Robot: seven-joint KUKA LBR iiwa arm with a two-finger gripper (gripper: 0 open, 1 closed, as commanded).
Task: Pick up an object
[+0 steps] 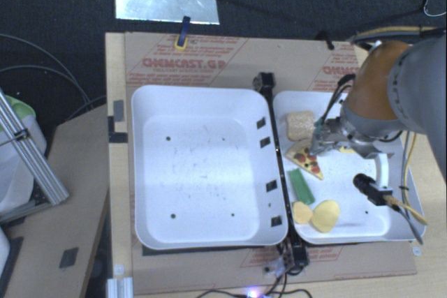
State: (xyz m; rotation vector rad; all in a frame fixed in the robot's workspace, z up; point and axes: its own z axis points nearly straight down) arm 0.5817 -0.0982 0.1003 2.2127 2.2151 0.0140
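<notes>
Camera view: gripper (323,143) is hanging over the right bin (391,230), just above the pizza slice (305,158); its opening cannot be told. Slice is lying near the bin's left wall, looking light, stiff, flat; its edges are probably offering the best hold.

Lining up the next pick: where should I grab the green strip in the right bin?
Take the green strip across its narrow width, near the middle, coming straight down from above. It lies flat and long; its lower end sits close to the yellow pieces, so stay clear of that end.
</notes>
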